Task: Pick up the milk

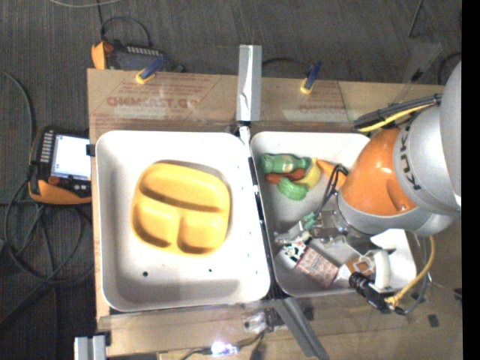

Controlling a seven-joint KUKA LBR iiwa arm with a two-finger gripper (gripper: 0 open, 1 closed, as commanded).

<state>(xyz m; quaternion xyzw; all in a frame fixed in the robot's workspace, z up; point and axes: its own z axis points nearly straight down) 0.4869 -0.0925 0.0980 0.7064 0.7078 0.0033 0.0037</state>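
Milk carton (315, 265) flat on floor of right bin (300, 142), close to that bin's near wall, about mid-width. Brown and white faces up, sitting diagonal to the walls.

Gripper (306, 233) low inside right bin, just behind the carton toward the far wall. Touching the carton or just clear of it: cannot tell. Open or closed: cannot tell either, hidden by wrist and clutter.

Arm (382, 190) with orange band over right half of right bin.

Toy food (287, 172) bunched in right bin's far-left corner: green pieces with red and yellow bits, touching each other.

Small pale item (288, 240) by right bin's left wall, just beside the gripper. Too unclear to name.

Left bin (112, 276) butted against right bin's left wall. One yellow tray (182, 207) inside, roughly centred, three compartments: one long at far side, two at near side.

Cardboard sheet (187, 100) under both bins, sticking out past right bin's far wall. Two blue clamps (310, 77) on its far edge.
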